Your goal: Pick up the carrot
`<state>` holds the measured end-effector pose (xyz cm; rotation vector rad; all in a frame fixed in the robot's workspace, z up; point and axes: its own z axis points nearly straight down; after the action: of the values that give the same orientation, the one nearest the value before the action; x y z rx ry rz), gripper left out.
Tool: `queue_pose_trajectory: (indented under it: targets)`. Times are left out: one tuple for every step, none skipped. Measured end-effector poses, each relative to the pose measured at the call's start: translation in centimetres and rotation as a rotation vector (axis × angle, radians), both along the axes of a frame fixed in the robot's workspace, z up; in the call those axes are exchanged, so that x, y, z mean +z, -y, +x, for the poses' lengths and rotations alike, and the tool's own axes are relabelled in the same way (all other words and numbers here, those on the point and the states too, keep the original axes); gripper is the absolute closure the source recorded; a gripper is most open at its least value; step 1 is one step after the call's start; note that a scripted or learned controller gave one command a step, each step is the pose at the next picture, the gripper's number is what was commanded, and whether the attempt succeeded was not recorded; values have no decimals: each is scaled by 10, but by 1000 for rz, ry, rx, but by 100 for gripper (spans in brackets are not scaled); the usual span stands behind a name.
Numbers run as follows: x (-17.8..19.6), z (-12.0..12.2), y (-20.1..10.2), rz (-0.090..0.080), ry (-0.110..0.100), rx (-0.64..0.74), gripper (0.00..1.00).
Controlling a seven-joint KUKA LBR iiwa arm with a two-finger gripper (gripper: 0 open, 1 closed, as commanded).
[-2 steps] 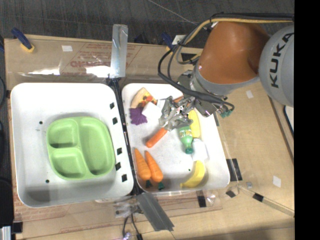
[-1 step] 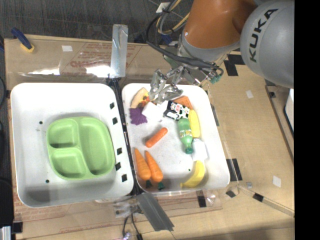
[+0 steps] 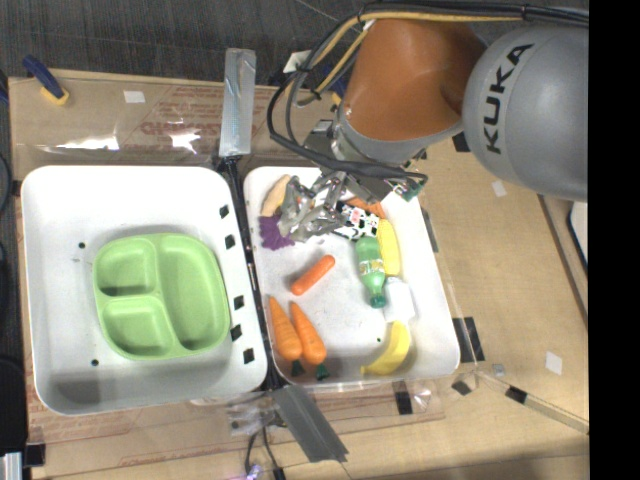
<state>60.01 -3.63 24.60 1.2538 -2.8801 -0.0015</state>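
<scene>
The gripper [image 3: 318,208] hovers low over the right bin's [image 3: 430,268] far end, its state hard to tell; a small carrot [image 3: 313,275] lies just below it.

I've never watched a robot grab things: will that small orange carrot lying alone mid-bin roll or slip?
The lone carrot looks rounded and tapered, so a push would probably roll it in a curve. Its smooth, plastic-looking skin may slip in the gripper. It lies apart from the green bottle, so likely nothing stops it.

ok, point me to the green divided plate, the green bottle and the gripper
green divided plate [image 3: 160,294]: camera view, on its centre ridge.
green bottle [image 3: 371,265]: camera view, mid-body.
gripper [image 3: 312,215]: camera view, between its fingertips.
</scene>
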Motion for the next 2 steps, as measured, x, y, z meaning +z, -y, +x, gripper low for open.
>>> queue_pose_trajectory:
  targets:
    - [-43,50,-54,2,-3,34,100]
    - [-20,-38,-47,0,2,196,100]
